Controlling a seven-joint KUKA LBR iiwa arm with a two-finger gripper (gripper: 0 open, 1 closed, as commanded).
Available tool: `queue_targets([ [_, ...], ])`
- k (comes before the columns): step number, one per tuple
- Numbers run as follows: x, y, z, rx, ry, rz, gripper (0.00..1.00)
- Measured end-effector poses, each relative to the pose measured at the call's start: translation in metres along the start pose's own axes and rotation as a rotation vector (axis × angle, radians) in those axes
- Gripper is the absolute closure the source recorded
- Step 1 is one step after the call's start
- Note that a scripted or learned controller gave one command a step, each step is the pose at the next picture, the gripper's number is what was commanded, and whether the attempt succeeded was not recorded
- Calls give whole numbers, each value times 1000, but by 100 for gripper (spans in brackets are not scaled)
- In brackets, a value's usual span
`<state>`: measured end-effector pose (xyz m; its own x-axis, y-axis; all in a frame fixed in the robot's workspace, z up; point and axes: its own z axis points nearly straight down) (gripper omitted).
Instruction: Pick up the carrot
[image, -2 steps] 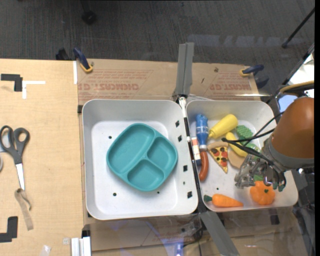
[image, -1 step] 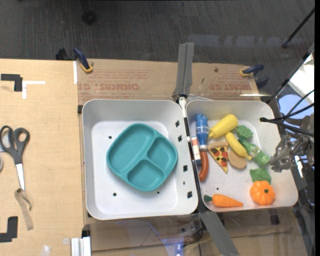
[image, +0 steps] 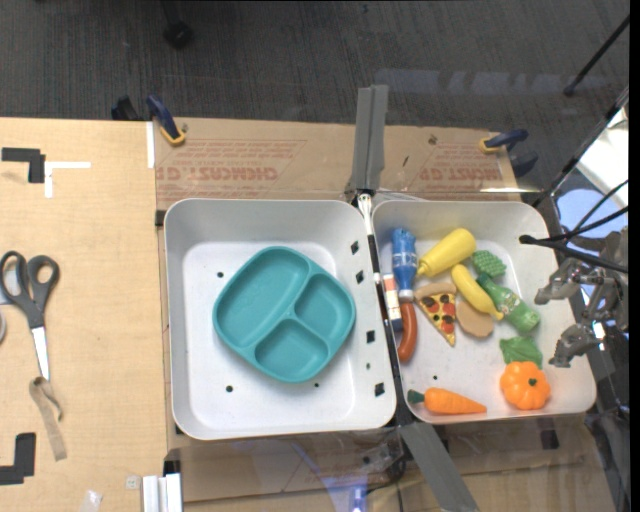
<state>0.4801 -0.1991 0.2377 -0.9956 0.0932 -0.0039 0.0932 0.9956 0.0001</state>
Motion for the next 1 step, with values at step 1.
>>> queue_targets([
  [1, 3, 5, 137, -1, 3, 139, 0],
])
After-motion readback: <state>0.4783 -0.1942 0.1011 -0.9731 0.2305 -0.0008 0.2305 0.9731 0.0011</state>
